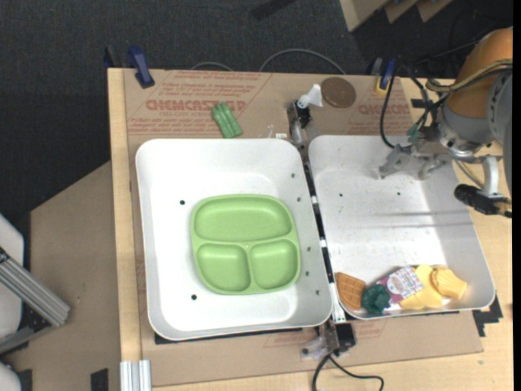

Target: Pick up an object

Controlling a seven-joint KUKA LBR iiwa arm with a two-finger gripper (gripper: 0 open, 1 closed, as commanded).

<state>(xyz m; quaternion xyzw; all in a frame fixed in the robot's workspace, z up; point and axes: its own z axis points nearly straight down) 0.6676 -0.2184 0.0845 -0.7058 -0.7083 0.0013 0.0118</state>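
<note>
While we size this one up, the whole thing turns on near versus far in the right bin (pixel 476 243):
gripper (pixel 404 163): hovering low at the far end of that bin, fingers spread apart, nothing between them
objects (pixel 403 289): small heap of toy food bunched in the near corner, well apart from the gripper
direction: we reckon it has to come toward the near edge
green tray (pixel 244 243): sitting in the left bin (pixel 163 177)
</note>
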